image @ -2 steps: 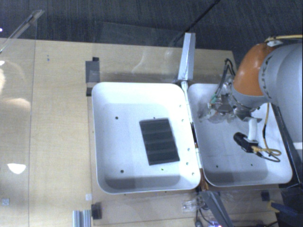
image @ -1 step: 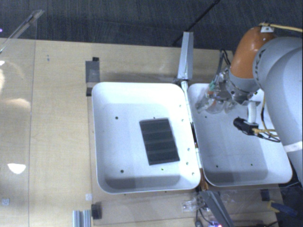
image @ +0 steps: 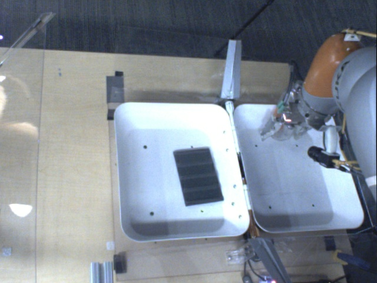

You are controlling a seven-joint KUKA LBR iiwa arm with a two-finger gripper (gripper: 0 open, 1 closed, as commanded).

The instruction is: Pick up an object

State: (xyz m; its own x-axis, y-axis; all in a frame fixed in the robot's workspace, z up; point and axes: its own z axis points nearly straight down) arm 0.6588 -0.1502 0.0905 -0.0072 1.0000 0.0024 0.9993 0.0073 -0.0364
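Gripper [image: 277,125]: over the back left corner of the right bin [image: 306,217]; whether it is parted or closed cannot be told, nothing seen held.
Dark pad [image: 198,175]: lies flat in the middle of the left bin [image: 132,158], well apart from the gripper, across the wall between the bins.
Pad look: charcoal rectangle, slightly skewed, crossed by shallow ribs.
Bins: shallow, smooth white, rounded corners, small dark dots on the floors.
Bench [image: 65,158]: pale wood grain.
Arm [image: 353,81]: grey shell, orange band.
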